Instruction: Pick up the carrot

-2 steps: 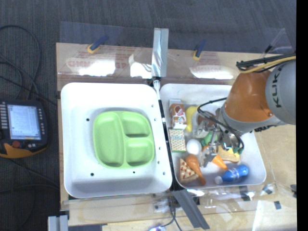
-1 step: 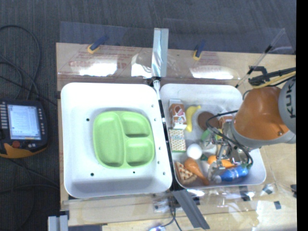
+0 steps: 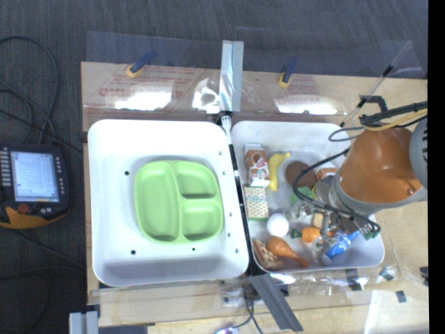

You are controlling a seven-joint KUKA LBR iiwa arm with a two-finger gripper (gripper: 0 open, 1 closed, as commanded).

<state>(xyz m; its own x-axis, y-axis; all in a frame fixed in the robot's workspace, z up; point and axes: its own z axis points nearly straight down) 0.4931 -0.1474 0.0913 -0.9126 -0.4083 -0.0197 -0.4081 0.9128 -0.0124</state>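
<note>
Gripper (image 3: 325,229) hung low in right bin (image 3: 306,132), over clutter; couldn't tell its state. Small orange piece, likely carrot (image 3: 311,234), lay just beside it, toward left bin. Long axis unreadable. Egg (image 3: 278,224) further left.

Item: single arm (image 3: 417,152), grey body with orange band (image 3: 379,169), entering from the right of the camera view.

Pose: reaching down at a slant, wrist lowest, the wide orange band foremost and hiding much of the grey link behind it. Black and yellow cables (image 3: 379,113) run along the upper side of the arm and loop beside the wrist. Gripper (image 3: 327,232) hangs below the orange band, pointing down, its dark metal body partly visible under the wrist. Finger state cannot be made out at this angle.
</note>
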